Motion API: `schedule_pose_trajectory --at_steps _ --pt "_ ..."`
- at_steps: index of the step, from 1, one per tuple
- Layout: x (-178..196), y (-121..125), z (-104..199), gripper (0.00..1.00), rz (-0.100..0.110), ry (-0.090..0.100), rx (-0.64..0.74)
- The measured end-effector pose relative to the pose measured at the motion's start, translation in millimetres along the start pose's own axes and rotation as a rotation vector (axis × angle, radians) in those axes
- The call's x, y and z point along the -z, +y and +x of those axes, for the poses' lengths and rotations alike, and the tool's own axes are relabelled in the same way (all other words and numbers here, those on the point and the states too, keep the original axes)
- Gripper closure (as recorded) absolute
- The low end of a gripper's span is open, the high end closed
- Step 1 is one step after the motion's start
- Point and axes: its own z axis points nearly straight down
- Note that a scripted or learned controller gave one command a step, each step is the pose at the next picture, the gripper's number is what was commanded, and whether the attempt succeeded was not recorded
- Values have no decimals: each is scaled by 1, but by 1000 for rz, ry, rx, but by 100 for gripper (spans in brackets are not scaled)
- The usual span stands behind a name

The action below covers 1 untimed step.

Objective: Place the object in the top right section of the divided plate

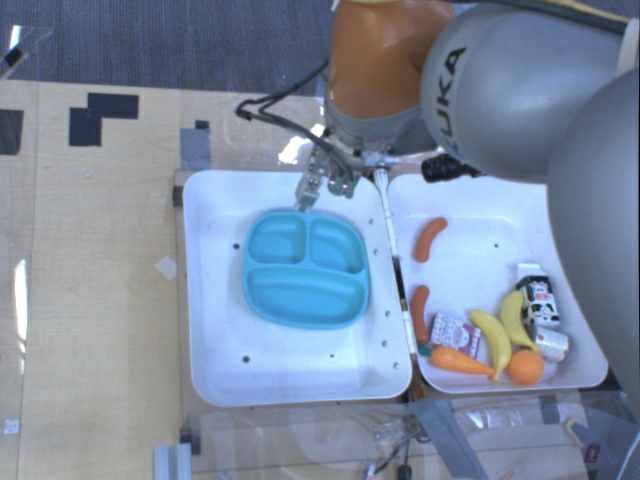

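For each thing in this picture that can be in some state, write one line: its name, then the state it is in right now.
divided plate: flat in the left bin, nothing in its sections.
gripper: above the plate's far edge, nothing seen between its fingers.
two sausages: loose in the right bin, apart.
carrot: on its side at the near edge.
two bananas: side by side.
orange: beside the bananas.
milk carton: tipped over.

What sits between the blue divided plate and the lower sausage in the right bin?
In the camera view, bare left-bin floor and the two bins' adjoining rims separate the divided plate from the lower sausage.
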Motion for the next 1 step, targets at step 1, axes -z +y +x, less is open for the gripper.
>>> schedule_pose_trajectory --at_steps 1 --pt "1 0 0 0 -1 -1 0"
